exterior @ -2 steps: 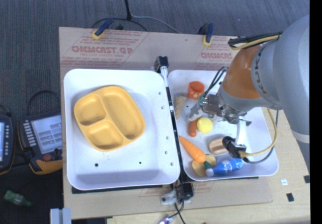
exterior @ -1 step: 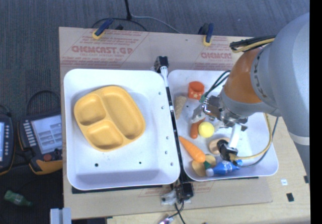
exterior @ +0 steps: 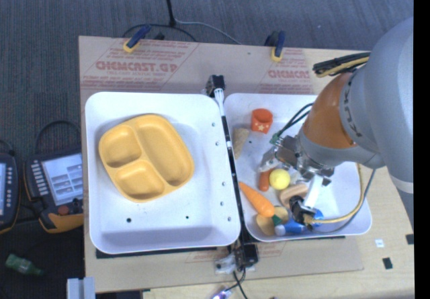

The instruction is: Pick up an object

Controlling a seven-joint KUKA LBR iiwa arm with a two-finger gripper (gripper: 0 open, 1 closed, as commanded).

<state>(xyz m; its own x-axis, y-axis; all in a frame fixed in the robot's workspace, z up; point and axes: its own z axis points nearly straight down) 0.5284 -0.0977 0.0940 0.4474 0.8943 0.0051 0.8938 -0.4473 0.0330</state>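
From above the bench, two white bins sit side by side on a printed board, a blue and yellow clamp (exterior: 136,38) on the board's far edge.

The left bin (exterior: 107,224) carries a single yellow divided plate (exterior: 144,155). It lies flat, turned a little askew, closer to the bin's left wall than to the wall beside the other bin.

The right bin (exterior: 349,227) carries all the small things. An orange cup (exterior: 261,119) stands upright towards the far edge, well apart from the rest. A pale beige piece (exterior: 240,138) lies against the wall next to the left bin. Near the middle a yellow ball (exterior: 279,179) rests with a small red-orange piece (exterior: 264,181) touching its left side. A carrot (exterior: 256,199) lies at a slant just below them, its thick end towards the dividing wall. A tan piece (exterior: 293,193) sits just beside the ball, on the near side. A blue thing (exterior: 293,228) lies at the near edge.

The grey arm comes in over the right bin's right side, orange band uppermost. The gripper (exterior: 287,156) hangs low over the middle of that bin, just above the yellow ball and between it and the cup. From this angle the wrist covers the claw, so I cannot tell whether it is apart or together, and I can see nothing gripped in it. Every loose thing lies on a bin floor.
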